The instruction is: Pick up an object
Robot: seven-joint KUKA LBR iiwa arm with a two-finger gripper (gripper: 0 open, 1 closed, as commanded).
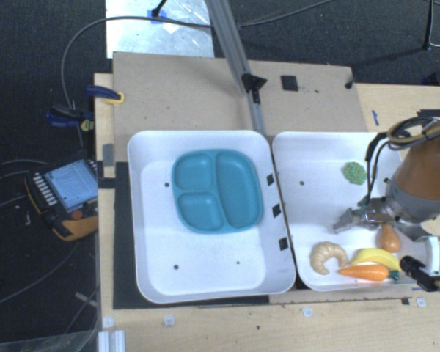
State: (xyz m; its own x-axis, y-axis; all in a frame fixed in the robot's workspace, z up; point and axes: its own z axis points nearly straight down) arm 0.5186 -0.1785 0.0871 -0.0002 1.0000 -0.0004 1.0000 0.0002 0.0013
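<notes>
Jaws' state: I cannot tell; small orange pear-shaped toy just beside them; crowded yellow plastic banana risks a deflected, empty grasp.

To my left sits a blue sectioned plate in the left bin. Beyond the bench's left edge lie a handheld pendant and blue-and-yellow clamps.

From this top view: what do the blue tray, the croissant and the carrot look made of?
Blue tray: likely moulded plastic, with a uniform teal colour, soft sheen and rounded compartment ridges.
Croissant: probably a plastic or rubber toy, smooth tan with a pale highlight; too small to be sure.
Carrot: likely plastic toy food, evenly saturated orange and smooth.
</notes>
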